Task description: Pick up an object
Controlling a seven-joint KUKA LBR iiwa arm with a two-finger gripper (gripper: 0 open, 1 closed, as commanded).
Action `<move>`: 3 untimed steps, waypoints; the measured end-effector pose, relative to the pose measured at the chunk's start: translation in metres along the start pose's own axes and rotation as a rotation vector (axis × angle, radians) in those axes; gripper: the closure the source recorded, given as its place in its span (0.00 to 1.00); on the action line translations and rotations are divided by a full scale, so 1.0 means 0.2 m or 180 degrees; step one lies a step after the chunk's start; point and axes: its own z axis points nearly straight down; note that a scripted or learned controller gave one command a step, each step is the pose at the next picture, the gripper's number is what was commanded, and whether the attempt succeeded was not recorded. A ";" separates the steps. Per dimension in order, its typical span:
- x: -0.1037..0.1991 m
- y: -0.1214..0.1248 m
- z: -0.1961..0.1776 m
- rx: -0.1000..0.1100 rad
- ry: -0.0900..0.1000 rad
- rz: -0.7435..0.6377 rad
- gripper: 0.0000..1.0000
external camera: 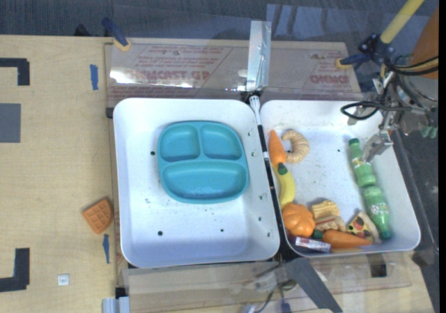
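The right bin (327,165) holds several toy foods. An orange carrot (277,148) lies by the bin's left wall, with a tan ring pastry (297,144) beside it and a yellow banana (286,187) below. Along the front edge lie an orange pumpkin (298,219), a brown cracker stack (325,211), a pizza slice (362,224), a second carrot (345,240) and a red wrapped bar (311,243). Two green bottles (365,171) (377,208) lie end to end near the right wall. My gripper (382,143) hangs over the right bin's far right, just above and right of the upper bottle's cap.
The left bin (132,186) carries a blue divided plate (202,162). A small orange waffle (97,215) lies on the wooden bench left of the bins. Black cables (362,109) trail from the wrist over the right bin's far edge. A clear divider (259,54) stands behind the bins.
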 end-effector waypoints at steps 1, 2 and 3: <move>0.01 -0.12 0.53 0.0006 -0.0023 -0.0090 0.00; 0.16 -0.09 0.54 -0.0001 -0.0005 0.0227 0.00; 0.19 -0.14 0.54 -0.0001 -0.0005 -0.0039 0.00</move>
